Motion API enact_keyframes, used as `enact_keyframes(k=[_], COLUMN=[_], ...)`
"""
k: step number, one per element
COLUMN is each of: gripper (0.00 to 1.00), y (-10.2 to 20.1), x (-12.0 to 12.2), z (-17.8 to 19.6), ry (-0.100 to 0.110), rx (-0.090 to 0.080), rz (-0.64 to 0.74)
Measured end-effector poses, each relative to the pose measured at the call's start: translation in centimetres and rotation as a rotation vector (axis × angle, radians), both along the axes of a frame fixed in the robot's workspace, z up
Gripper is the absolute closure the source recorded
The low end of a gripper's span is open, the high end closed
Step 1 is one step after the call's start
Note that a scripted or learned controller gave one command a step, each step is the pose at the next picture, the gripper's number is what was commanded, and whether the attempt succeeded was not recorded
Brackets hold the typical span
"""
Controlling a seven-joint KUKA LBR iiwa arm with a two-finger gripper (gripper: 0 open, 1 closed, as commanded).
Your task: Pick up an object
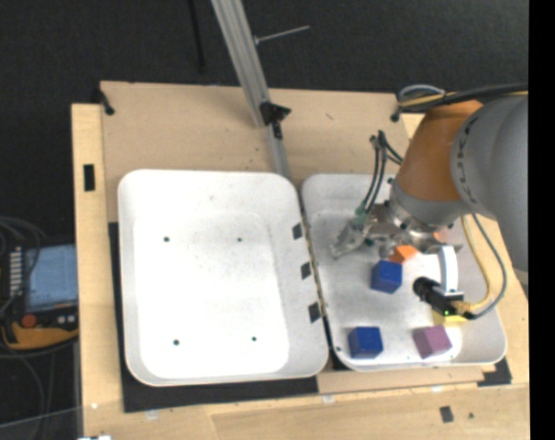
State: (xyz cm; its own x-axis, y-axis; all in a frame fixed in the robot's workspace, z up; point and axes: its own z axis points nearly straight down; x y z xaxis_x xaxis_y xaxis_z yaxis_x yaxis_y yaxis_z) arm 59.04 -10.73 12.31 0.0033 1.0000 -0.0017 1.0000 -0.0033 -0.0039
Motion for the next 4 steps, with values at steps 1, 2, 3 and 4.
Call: enact_keyframes(k=[1, 2, 3, 4], gripper=[1.00, 1.00, 1.00, 1.00], y=[0.0, 0.6, 0.4, 0.3], x=[0.2, -0.1, -0.2, 0.0], z=[1.4, 6.2, 10.6, 16.0], ry=[-0.008, -0.010, -0.011, -0.012], rx=[0.002, 0.001, 0.001, 0.000], rz=[-0.006, 0.007, 0.006, 0.008])
